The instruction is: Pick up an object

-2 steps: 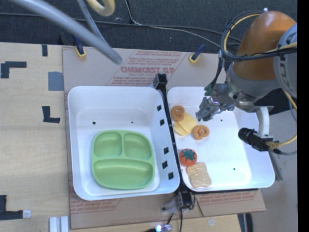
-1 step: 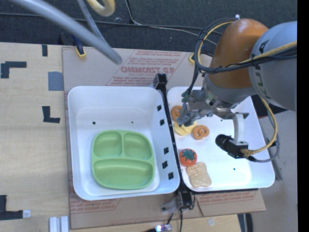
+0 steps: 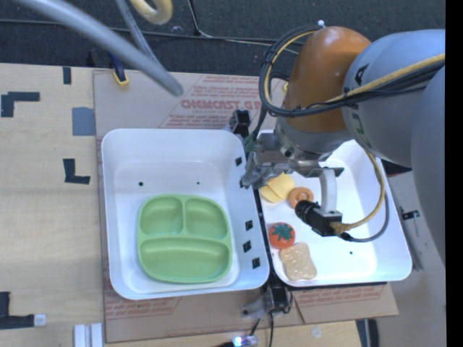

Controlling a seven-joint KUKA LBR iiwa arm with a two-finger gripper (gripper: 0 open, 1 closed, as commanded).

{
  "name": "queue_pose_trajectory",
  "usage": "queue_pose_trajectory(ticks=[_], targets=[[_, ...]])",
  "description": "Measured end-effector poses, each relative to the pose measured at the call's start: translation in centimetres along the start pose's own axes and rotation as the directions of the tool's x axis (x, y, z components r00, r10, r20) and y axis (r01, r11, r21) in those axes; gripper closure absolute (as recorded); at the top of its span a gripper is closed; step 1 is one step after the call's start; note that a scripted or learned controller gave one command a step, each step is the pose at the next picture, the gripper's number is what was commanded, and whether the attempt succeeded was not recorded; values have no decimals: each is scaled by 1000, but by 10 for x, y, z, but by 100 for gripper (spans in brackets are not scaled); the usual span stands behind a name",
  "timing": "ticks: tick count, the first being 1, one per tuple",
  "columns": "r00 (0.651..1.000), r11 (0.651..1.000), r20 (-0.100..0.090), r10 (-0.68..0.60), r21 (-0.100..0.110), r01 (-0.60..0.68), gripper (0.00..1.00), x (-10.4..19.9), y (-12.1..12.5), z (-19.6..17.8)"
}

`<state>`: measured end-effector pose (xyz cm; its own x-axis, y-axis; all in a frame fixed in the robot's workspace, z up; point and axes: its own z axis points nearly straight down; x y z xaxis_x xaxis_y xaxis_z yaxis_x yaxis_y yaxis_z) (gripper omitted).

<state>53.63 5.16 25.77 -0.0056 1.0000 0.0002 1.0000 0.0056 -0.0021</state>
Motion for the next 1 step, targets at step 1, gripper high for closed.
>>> queue_pose_trajectory(ticks=[1], targets=[[1000, 1000, 0, 0, 2, 0, 100, 50, 3, 24]])
